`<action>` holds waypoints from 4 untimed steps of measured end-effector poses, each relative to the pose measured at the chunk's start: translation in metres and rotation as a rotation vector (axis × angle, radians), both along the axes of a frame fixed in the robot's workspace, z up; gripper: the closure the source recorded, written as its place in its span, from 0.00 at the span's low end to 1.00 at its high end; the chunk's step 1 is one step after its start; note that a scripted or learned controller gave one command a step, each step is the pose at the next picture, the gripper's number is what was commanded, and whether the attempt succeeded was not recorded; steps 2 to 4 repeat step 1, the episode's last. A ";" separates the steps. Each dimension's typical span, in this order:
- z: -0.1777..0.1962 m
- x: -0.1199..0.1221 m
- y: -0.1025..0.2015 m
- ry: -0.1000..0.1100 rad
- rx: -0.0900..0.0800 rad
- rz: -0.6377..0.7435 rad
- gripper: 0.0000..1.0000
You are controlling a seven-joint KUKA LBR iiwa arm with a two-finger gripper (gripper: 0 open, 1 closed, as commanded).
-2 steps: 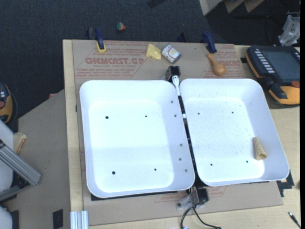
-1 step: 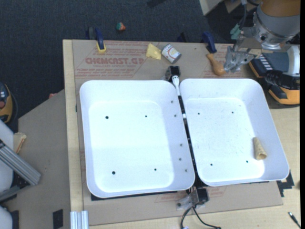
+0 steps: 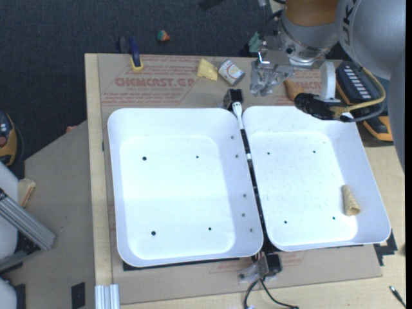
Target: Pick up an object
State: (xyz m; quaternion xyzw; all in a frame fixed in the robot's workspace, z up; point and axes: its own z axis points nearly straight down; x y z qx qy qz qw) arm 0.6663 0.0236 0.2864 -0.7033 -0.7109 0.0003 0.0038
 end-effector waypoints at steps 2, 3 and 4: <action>0.109 -0.001 0.034 -0.019 -0.003 -0.005 1.00; 0.109 -0.001 0.034 -0.019 -0.003 -0.005 1.00; 0.109 -0.001 0.034 -0.019 -0.003 -0.005 1.00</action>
